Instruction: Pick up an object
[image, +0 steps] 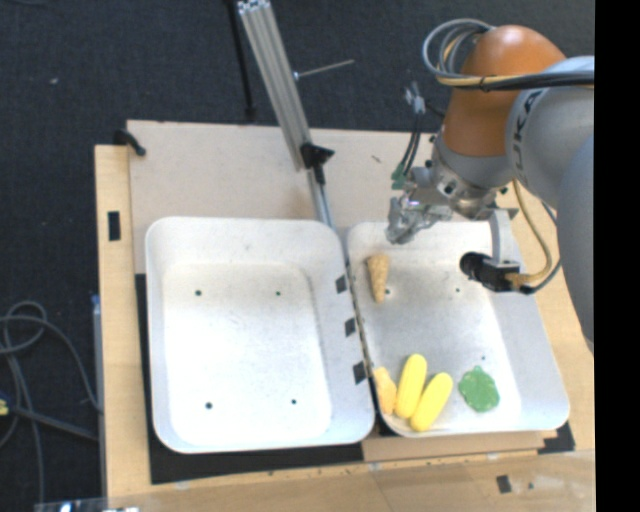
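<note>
In the right bin lie a tan cone-shaped piece near the far left corner, two yellow corn-like pieces at the front, a small orange piece against the left wall, and a green lump front right. My gripper hangs over the bin's far left corner, just above and right of the tan piece. Nothing shows between its fingers.
The left bin sits beside the right one. A slanted metal rail runs from the top down to the gap between the bins. A black clip with a cable hangs off the wrist over the right bin.
</note>
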